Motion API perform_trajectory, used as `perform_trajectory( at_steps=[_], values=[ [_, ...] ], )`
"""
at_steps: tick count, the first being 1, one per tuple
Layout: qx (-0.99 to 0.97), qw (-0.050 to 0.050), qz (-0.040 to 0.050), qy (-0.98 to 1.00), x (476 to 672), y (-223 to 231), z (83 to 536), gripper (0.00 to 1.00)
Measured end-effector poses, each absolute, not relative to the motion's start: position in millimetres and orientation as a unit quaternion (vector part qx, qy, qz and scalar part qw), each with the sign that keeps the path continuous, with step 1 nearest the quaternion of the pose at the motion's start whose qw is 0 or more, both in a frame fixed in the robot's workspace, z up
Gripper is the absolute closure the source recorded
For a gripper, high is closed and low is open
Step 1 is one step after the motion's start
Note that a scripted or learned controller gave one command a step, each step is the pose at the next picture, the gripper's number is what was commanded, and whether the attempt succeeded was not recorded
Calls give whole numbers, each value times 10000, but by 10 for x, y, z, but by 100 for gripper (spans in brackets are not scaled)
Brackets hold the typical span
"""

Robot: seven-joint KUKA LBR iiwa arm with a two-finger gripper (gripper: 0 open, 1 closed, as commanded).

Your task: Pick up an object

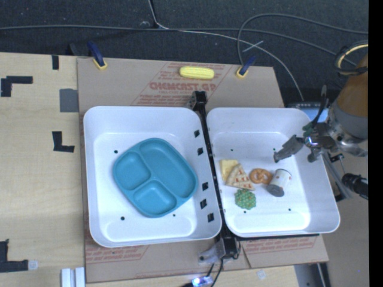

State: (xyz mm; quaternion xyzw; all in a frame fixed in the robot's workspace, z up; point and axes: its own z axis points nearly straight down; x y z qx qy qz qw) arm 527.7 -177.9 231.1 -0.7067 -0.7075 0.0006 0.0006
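Pincer (297,150) above small brown pretzel (260,175)

My arm (353,100) runs off the right edge, so most of it is cut off. My gripper (299,148) is too small and dark to read. The small items in the right bin (263,121) are too tiny to identify.

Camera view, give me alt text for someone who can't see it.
A robot arm's claw hangs over the right white bin, which holds small food items, none of them grasped. The left bin holds a blue divided plate; a yellow object lies behind.
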Motion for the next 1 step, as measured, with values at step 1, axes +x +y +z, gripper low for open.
perform_trajectory(
  at_steps=[1],
  values=[
    [-7066, 19, 19, -7076, 5369, -1753, 1791, 0]
  ],
)
